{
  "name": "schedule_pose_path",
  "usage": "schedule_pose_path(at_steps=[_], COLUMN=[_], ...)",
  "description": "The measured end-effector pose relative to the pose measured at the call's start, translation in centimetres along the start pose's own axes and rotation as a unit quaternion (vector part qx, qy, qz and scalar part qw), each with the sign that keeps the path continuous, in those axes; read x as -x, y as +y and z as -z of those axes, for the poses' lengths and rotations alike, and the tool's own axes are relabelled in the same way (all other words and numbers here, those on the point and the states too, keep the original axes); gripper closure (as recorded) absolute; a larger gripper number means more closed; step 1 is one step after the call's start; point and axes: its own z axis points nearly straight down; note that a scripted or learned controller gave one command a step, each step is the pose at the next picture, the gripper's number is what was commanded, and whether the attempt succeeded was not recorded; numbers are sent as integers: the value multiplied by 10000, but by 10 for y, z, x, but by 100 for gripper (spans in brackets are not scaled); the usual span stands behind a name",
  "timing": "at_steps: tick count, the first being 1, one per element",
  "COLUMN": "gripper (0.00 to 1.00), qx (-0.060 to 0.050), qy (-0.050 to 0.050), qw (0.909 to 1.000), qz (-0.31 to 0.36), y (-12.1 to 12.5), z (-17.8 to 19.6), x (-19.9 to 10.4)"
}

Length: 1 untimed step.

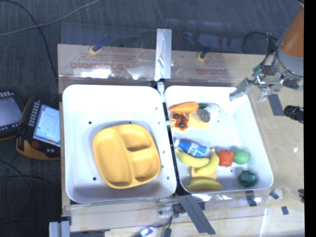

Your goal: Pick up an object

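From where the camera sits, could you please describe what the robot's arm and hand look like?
The arm comes in at the right edge as a rounded orange band with a grey section beneath it. Below that, the hand is a cluster of grey and silver metal parts with thin dark cables and a small green spot. A pale, slim finger sticks out toward the right bin.

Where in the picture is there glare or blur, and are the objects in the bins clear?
In the camera view, glare whitens the clear plastic sheet behind the bins; the yellow tray in the left bin and the banana in the right bin are fairly sharp with soft shadows; the claw at the right bin's far corner looks slightly blurred.
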Motion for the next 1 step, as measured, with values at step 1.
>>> schedule_pose_path(at_steps=[1], gripper=[0], qx=[-3], qy=[-5], qw=[9993], qz=[379], y=[21], z=[-106], x=[-45])
